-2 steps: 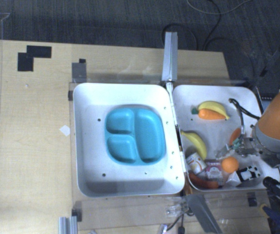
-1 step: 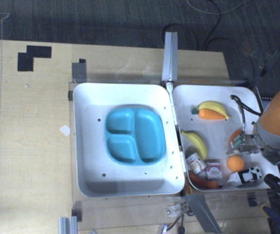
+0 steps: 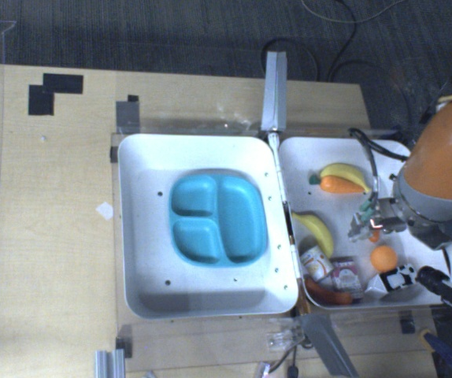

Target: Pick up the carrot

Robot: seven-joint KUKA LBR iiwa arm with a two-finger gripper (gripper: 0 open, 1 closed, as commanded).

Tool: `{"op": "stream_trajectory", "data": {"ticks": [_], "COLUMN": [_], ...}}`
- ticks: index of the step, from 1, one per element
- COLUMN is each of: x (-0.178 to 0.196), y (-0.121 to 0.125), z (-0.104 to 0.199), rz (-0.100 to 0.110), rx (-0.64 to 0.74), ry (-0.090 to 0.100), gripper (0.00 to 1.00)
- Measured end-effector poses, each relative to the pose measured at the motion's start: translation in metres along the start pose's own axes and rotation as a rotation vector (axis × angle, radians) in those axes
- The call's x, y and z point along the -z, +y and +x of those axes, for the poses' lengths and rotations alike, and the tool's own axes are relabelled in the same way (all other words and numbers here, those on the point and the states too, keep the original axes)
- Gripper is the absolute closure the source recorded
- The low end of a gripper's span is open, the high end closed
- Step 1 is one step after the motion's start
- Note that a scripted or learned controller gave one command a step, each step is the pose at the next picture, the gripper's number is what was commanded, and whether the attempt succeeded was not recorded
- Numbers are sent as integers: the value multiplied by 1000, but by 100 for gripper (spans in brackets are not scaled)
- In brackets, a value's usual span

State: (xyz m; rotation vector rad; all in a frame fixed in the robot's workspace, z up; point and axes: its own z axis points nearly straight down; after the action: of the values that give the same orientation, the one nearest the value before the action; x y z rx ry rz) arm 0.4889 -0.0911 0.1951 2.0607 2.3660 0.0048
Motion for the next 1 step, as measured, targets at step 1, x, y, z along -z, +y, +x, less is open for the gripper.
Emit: {"op": "stream_trajectory", "data": {"ticks": [1], "x": [33], "y": [41], "z": [26], "rz": [1], "rx": [109], "ry": [1], "gripper": [100]}}
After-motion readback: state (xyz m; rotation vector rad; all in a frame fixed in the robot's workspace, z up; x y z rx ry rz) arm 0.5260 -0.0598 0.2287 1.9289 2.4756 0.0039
